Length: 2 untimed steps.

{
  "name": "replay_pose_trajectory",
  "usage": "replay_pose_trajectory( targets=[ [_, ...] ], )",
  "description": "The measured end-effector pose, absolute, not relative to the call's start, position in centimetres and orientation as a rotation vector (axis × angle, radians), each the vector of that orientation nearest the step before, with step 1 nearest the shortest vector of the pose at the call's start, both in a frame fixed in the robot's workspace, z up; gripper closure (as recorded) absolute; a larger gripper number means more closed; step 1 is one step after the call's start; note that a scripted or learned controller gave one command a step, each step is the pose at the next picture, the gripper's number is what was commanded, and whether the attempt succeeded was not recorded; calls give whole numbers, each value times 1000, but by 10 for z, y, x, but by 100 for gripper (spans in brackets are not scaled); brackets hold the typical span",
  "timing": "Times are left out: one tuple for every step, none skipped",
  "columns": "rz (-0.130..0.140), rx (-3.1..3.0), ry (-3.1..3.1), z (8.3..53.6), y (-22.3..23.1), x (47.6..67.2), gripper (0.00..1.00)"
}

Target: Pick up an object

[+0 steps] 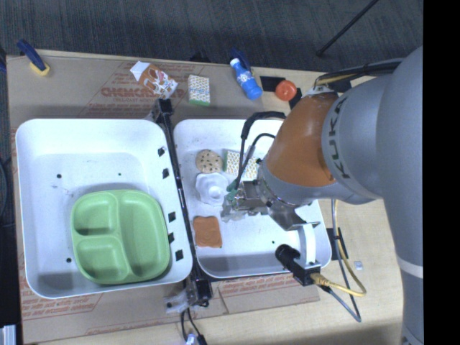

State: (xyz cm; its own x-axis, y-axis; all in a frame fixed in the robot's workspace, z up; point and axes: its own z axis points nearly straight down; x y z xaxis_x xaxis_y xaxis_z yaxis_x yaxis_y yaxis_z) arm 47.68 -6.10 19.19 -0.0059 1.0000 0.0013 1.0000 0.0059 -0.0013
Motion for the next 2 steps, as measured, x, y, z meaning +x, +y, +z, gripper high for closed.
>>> replay_pose_trajectory(
  targets=[
    [2,-2214,-2224,172,-115,476,100],
    [1,-2216,-2226,207,-166,482,100]
  ],
)
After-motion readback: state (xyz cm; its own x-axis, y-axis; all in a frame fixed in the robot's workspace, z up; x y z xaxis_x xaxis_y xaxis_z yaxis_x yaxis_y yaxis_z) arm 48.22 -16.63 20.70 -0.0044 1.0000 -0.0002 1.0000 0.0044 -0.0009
